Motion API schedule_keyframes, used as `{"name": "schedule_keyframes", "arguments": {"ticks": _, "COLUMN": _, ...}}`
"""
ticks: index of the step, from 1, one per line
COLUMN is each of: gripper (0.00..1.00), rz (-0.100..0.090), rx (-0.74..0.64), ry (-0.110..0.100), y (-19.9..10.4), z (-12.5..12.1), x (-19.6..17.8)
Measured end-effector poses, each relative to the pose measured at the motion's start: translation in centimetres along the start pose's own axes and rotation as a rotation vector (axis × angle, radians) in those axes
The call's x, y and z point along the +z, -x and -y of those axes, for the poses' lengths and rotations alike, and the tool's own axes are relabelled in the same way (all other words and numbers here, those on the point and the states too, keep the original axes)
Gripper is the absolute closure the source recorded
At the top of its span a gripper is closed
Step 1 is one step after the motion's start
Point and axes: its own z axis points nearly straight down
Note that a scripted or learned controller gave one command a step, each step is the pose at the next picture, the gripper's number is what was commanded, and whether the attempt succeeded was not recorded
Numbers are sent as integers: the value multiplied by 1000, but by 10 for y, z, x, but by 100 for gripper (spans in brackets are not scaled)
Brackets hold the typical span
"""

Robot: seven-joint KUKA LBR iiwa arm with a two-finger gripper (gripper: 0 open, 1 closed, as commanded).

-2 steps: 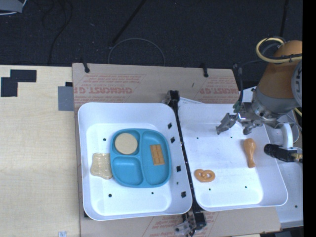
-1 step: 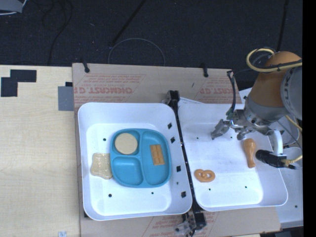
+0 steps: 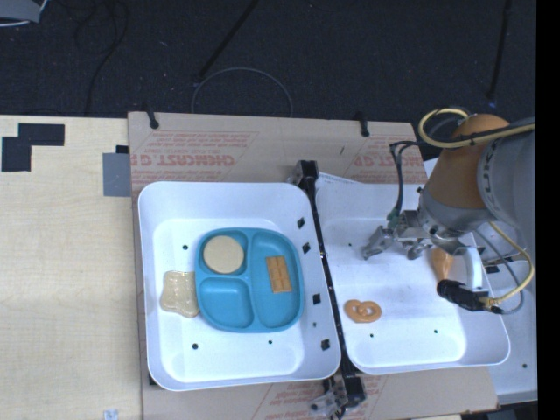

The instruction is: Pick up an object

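Pretzel (image 3: pixel 362 311) lies on the right bin (image 3: pixel 437 348) floor, near its front | gripper (image 3: pixel 385 243) fingers spread wide, holding nothing, well behind it | left bin (image 3: pixel 166 357): blue tray (image 3: pixel 236 309) with round cracker (image 3: pixel 222 254), brown bar (image 3: pixel 278 275); pale piece (image 3: pixel 179 293) beside it

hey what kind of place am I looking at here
Most likely a robotics lab bench set up for grasping trials: a robot arm reaches over two white bins, toy food such as a pretzel lies in them, and loose cables run across dark carpet behind.
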Motion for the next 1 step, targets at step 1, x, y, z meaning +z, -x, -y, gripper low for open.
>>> {"name": "schedule_keyframes", "arguments": {"ticks": 1, "gripper": 100, "rz": 0, "rx": 2, "ry": 1, "y": 1, "z": -1, "x": -12}}
